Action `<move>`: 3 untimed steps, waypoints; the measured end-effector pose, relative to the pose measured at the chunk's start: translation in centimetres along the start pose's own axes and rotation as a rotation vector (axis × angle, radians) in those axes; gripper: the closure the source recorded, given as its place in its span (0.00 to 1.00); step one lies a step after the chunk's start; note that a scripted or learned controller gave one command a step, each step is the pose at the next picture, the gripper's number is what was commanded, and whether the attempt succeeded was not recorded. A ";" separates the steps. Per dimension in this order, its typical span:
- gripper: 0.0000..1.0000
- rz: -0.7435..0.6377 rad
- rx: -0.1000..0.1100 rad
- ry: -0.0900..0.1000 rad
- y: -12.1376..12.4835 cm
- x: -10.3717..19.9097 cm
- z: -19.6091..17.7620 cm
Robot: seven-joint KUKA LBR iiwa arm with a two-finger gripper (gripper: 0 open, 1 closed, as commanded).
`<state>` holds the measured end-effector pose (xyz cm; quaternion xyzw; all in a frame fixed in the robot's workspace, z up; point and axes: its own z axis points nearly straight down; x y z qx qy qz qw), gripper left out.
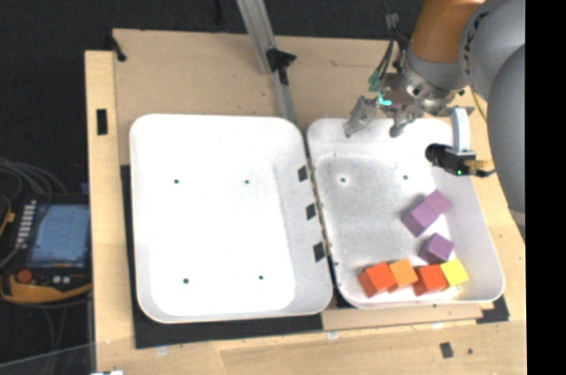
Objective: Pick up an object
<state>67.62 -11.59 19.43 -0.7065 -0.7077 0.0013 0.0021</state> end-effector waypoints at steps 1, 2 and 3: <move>0.00 -0.002 -0.003 -0.003 0.0 -0.1 -0.3; 0.00 -0.003 -0.001 -0.003 0.3 0.6 4.4; 0.00 -0.003 -0.001 -0.004 0.3 0.4 9.6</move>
